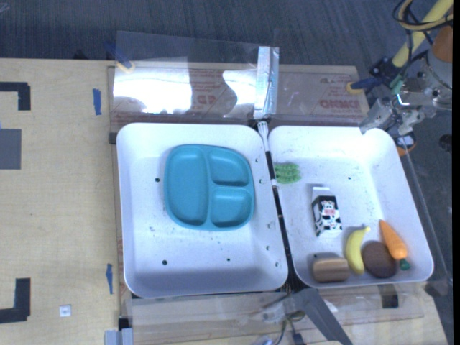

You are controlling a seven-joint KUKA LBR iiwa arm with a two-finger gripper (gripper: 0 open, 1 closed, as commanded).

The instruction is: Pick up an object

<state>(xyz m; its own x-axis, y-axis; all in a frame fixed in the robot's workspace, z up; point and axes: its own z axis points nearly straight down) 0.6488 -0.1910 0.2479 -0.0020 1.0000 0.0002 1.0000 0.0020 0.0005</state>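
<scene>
We count: two white bins [136, 192] [410, 192], one blue divided plate [210, 186], one green leafy piece [286, 172], one cow-print carton [327, 213], one banana [355, 247], one carrot [393, 240], one brown round item [378, 258], one bread roll [330, 268].

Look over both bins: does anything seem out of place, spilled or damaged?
Nothing stands out. The blue divided plate lies flat in the left bin. In the right bin, the toy foods sit together at the near edge; the small carton and green piece lie apart.

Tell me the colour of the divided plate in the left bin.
Light blue: the divided plate, seen in the camera view.
</scene>
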